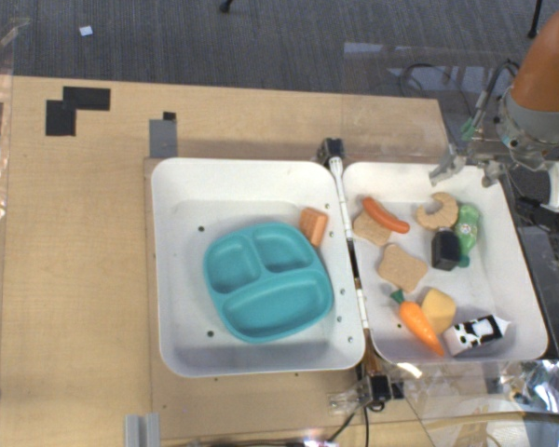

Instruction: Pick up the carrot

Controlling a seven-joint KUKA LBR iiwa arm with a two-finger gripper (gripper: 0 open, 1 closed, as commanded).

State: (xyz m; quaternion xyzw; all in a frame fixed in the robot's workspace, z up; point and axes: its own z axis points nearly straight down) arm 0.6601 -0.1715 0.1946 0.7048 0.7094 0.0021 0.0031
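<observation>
Camera, single, fixed: we look down on the worktop (74,277) at a slant from above. We take in both white bins (168,250) side by side, full width, at middling range, with grey floor (261,35) beyond; the arm (545,73) enters at our right.

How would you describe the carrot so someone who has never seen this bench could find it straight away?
Look in the right-hand white bin, toward its near edge. The carrot lies there beside a yellow wedge and a black-and-white carton. It alone is a tapered orange cone with a green top.
</observation>
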